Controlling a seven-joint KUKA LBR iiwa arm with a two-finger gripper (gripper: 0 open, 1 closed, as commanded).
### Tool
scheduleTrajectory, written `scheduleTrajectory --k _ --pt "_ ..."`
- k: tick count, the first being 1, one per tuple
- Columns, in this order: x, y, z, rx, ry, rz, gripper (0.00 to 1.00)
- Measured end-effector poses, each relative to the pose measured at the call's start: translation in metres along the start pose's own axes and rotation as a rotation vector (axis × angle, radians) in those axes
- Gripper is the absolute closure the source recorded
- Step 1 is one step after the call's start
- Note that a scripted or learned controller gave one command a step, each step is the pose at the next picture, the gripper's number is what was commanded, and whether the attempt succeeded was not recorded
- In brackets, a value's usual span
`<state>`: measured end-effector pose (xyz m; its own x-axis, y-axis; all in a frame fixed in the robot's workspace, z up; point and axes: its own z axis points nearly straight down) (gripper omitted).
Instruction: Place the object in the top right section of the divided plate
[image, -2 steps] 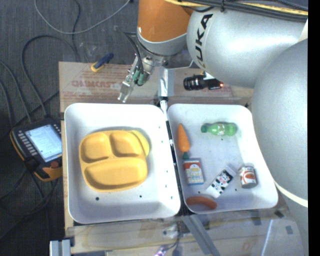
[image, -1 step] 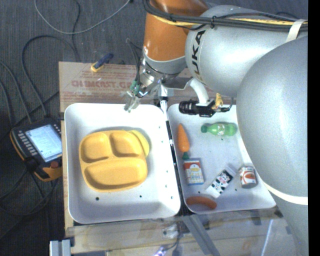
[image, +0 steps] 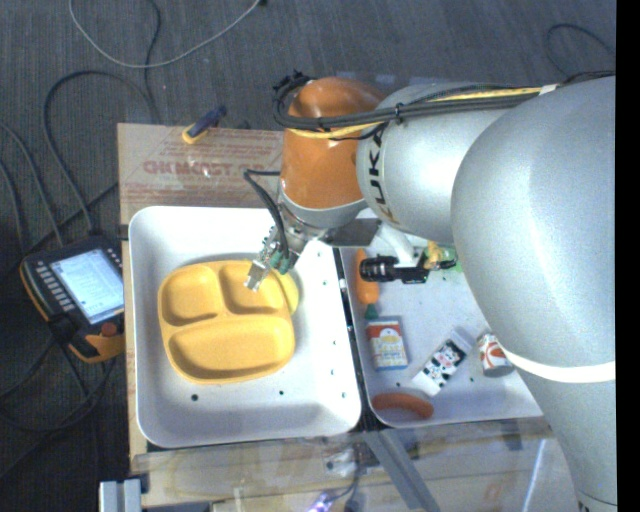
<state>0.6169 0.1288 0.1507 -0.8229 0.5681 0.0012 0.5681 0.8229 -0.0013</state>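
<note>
Hovering over the top right section of the yellow divided plate (image: 228, 320), the gripper (image: 268, 262) seems to pinch a small greenish object (image: 283, 263), though its fingers' spacing is too small to tell. My worry: released from here, the object could strike the plate's rim and roll into the left bin (image: 180, 225). Beyond, the right bin (image: 460, 395) holds 1 carrot (image: 368, 290) and small packets; cables cross the dark carpet (image: 60, 120).

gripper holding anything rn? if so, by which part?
Cannot be told. The two-finger gripper sits over the top right section of the yellow divided plastic plate; a small green bit shows at its tip, too small to identify.
</note>
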Motion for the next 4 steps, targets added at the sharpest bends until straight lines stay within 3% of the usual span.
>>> scheduleTrajectory --k 1,2,3,4 --pt "0.001 0.001 0.000 -0.001 0.001 -0.001 0.00" --pt "-0.022 0.000 0.003 0.003 -0.001 0.722 0.00" --pt "-0.014 0.034 -0.048 0.003 -0.005 1.089 0.00" --pt "0.031 -0.038 -0.073 0.004 -0.006 1.087 0.00"
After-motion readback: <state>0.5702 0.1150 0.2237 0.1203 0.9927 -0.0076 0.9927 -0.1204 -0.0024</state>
